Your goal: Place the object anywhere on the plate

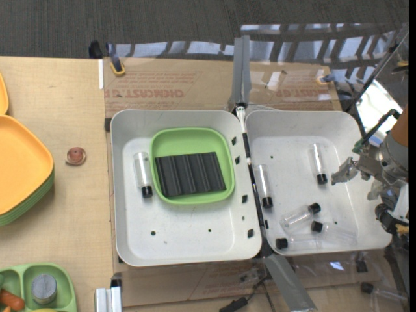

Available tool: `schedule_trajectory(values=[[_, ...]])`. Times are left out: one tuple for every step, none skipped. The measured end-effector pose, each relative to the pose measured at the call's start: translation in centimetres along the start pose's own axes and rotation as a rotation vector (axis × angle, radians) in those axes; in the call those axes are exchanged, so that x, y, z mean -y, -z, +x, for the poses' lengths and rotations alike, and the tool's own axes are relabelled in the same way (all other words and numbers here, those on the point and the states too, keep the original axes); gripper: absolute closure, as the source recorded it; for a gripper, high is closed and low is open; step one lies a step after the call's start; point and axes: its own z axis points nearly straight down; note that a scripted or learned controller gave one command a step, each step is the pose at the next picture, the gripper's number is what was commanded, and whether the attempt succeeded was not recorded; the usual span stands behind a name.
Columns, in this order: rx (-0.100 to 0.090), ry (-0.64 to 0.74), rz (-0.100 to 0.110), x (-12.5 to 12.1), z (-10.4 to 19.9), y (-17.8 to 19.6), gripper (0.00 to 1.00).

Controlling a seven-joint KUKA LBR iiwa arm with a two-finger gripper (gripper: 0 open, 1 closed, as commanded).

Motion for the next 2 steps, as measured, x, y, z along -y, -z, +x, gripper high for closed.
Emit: schedule_trajectory(values=[[0.001,-0.001,0.002,0.0,-0.1,0.8,1.0],[0.0,0.084,-0.001,2.6,-1.3,3.2,1.0]])
